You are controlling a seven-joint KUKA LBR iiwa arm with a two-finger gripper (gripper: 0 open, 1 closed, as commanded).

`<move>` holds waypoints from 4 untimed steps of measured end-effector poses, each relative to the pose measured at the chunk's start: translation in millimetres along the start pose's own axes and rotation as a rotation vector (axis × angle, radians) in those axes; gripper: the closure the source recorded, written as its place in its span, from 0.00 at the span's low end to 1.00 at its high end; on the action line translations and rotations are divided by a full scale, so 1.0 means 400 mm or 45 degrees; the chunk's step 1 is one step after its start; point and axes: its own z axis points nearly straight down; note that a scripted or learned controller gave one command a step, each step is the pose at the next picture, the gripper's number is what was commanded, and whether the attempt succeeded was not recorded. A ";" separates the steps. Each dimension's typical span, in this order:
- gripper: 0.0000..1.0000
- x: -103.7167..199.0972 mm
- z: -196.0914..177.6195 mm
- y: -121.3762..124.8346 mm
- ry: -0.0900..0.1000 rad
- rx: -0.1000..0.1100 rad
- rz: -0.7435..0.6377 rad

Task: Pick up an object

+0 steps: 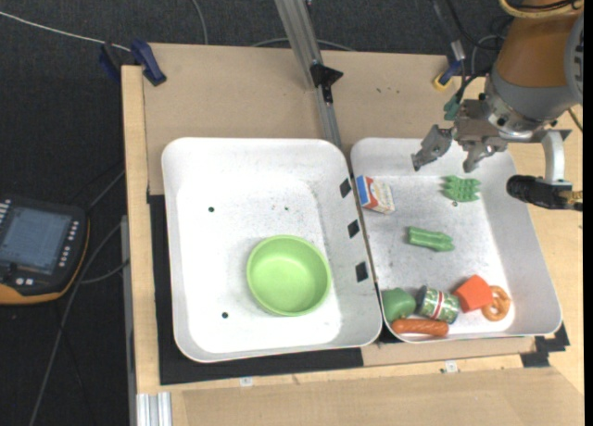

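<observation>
The left bin (185,174) is holding a lime green bowl (288,274), sitting upright toward its near right side. The right bin (533,257) is holding a small red and white carton (375,194), a green ridged piece (460,189), a green block (430,239), and along the near edge a green can (435,304), an orange piece (474,293), a pretzel (497,303) and a red sausage (421,327). I am hovering my gripper (447,160) over the right bin's far end with fingers spread open, gripping nothing, just beside the green ridged piece.
</observation>
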 end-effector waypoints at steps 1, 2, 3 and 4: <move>0.00 0.024 0.121 -0.004 0.001 0.001 0.000; 0.00 0.005 0.269 -0.008 0.000 0.003 0.001; 1.00 0.006 0.235 -0.003 0.000 -0.006 0.000; 1.00 0.013 0.128 0.001 0.000 -0.008 0.000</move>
